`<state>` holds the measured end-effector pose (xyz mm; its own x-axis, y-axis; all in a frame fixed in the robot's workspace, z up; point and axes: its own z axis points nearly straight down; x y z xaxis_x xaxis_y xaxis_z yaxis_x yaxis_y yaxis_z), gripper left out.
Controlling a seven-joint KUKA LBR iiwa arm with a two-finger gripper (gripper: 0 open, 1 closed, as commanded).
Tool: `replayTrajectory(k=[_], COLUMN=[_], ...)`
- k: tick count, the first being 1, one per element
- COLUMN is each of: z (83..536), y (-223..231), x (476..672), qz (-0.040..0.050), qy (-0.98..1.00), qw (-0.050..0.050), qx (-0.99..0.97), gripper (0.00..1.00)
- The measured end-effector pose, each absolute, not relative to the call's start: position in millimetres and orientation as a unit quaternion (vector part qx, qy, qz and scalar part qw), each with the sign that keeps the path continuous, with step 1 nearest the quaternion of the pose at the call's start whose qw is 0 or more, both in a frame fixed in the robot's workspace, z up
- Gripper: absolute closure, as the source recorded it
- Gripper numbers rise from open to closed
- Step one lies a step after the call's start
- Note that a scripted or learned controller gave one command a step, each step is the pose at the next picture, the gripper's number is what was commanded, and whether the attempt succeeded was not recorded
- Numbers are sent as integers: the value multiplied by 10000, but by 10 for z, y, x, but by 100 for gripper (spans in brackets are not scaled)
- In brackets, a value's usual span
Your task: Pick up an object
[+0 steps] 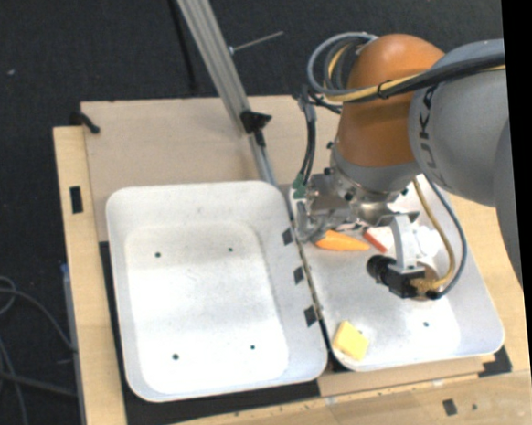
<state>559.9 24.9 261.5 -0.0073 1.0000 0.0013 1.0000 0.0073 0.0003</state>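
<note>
An orange object (340,241), elongated and tapering, lies in the right bin (468,329) near its upper left, just beside the wall shared with the left bin, partly hidden under the arm; a yellow block (351,340), roughly square and tilted, rests at that bin's lower left corner, well apart from the orange piece.

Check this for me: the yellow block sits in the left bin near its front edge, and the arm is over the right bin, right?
Not quite. The camera view shows the yellow block in the right bin, near its front edge, not the left one. The arm is over the right bin.
</note>
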Motion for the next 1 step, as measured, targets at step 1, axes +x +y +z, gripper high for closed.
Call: replayTrajectory(k=[1], z=[2457], y=[729], x=[5424], qz=[3], qy=[-7093], qw=[5], qx=[-7049], gripper=[100])
